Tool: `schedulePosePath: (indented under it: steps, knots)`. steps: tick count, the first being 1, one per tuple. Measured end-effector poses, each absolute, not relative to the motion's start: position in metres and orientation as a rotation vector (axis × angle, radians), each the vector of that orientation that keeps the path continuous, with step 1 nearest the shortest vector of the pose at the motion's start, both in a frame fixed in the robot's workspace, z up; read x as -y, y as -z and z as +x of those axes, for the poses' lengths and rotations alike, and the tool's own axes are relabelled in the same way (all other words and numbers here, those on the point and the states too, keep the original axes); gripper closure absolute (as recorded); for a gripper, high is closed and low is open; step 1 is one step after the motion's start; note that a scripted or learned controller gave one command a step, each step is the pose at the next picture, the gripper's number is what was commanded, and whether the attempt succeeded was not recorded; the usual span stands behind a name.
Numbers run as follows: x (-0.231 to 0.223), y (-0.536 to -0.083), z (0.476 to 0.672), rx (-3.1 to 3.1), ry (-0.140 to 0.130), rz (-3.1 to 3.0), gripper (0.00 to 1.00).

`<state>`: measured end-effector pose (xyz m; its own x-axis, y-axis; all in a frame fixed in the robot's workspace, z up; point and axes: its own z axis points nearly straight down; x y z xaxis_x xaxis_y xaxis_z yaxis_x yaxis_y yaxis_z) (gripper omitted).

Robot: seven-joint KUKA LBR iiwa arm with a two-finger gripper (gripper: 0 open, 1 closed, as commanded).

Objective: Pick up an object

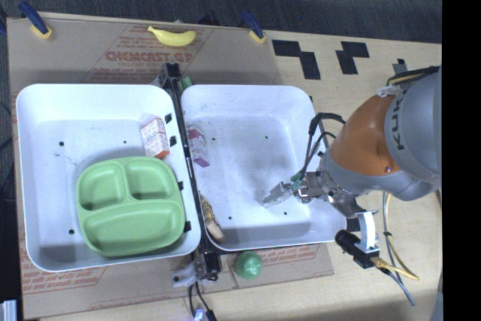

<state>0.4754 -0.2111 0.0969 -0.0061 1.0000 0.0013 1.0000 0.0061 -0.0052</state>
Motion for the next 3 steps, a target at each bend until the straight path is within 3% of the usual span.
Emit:
schedulePosePath:
  steps: [1, 2, 3]
  knots:
    - [0.185, -0.092, 0.550, 2.230, -0.002, -2.210, 0.00]
    - [0.212, -0.147, 0.491, 2.224, -0.001, -2.216, 0.00]
    - [0.210, -0.125, 0.558, 2.227, -0.001, -2.213, 0.00]
